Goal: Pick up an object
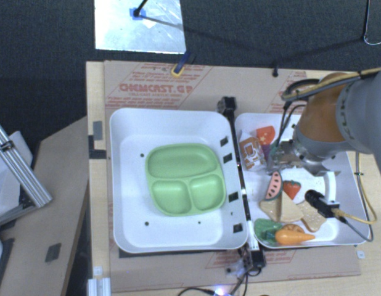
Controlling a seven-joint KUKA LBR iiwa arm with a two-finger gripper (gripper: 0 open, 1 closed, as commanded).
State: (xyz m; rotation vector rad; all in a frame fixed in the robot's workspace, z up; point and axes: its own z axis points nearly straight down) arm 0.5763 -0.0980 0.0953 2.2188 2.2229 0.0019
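Cardboard sheet [159, 88], pale brown with red print, covers the bench under two shallow white plastic bins set side by side. The left white bin [126, 184] is the bigger thing in view and holds a light green plastic tray [184, 179] with three compartments, one long one at the far side and two smaller ones at the near side; the tray lies flat near the bin's middle. The right white bin [348, 227] sits just beside it, touching along a black hinged divider, and most of its far half is covered by the grey arm with its orange band [329, 119], which reaches in from the right. The two-finger gripper [282, 158] hangs low over the middle of the right bin, close above the toys, and whether its fingers are spread or closed, or have hold of anything, cannot be told from this angle. Toy food lies scattered in the right bin: a flat tan slice of toy bread [290, 211] near the front, partly overlapped by a watermelon wedge [273, 185] with a green rind and red flesh that lies just below the gripper; an orange and white printed box [251, 153] stands against the divider to the gripper's left; a red wedge-shaped piece [266, 133] lies beyond it; an orange toy carrot [293, 234] rests on a green leafy piece [264, 229] at the front edge; and a small red strawberry-like piece [291, 189] sits just right of the watermelon.
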